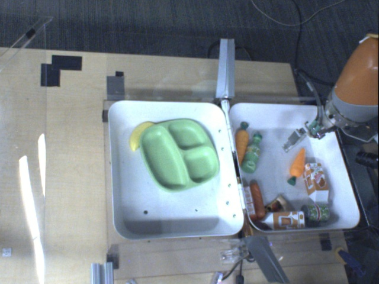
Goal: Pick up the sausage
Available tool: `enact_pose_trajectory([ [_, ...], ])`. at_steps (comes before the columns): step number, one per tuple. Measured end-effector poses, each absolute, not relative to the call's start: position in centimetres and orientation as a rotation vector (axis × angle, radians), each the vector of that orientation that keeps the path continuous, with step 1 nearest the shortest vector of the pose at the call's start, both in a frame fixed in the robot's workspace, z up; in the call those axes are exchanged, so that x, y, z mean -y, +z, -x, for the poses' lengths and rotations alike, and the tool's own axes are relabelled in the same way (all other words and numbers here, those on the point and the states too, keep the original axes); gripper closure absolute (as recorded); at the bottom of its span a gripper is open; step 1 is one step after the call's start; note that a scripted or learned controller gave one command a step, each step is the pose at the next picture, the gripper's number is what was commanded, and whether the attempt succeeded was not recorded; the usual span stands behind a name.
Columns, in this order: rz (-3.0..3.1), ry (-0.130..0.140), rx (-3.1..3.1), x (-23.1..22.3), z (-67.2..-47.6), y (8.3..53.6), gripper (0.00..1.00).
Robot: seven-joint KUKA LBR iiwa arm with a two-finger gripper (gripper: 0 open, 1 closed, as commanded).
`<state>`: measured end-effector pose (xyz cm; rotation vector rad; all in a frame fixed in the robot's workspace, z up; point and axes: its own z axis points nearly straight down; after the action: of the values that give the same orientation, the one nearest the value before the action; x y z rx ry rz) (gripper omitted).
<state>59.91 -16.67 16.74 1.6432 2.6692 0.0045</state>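
The sausage is a reddish-brown link lying lengthwise against the left wall of the right bin, toward its front. My gripper hangs over the back right part of that bin, above a small carrot. It is well apart from the sausage, up and to the right of it, and nothing shows in its grasp. The grey arm with its orange band comes in from the right edge.
A second carrot and a green bottle lie near the right bin's left wall. A printed carton, a brown-and-white bottle and a dark jar crowd its front right. The left bin holds a green divided plate and a yellow item.
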Motion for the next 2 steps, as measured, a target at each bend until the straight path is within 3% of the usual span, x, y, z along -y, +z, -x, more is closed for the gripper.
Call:
enact_pose_trajectory([
  [1,-1.995,0.005,-2.423,9.5,-56.2,14.2,0.00],
  [2,-2.115,0.015,-2.308,9.0,-52.4,9.0,0.00],
])
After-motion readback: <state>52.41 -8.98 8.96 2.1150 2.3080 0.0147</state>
